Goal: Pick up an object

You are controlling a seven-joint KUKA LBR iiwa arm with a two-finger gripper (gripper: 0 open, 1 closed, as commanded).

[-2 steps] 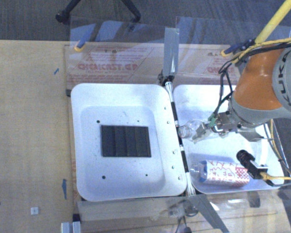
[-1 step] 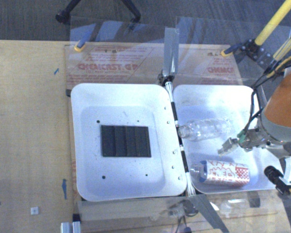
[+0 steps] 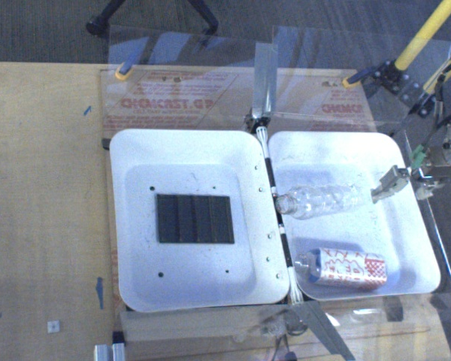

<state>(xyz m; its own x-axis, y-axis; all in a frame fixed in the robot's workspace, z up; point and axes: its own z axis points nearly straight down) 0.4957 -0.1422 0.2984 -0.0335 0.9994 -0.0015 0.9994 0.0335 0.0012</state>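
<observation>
My fingers (image 3: 389, 182) hover at the right bin's (image 3: 428, 265) far edge, beside the clear bottle's (image 3: 319, 200) base; I cannot tell their spread. I should centre over its body, then close across it

Two white bins sit side by side: the left bin (image 3: 135, 164) holds a dark ribbed slab (image 3: 195, 218) flat in its middle. In the right bin (image 3: 428, 265), a clear bottle (image 3: 319, 200) lies on its side near the divider, with a red-and-white can (image 3: 344, 267) lying below it. The gripper (image 3: 391, 183) hangs just beside the bottle's right end.
</observation>
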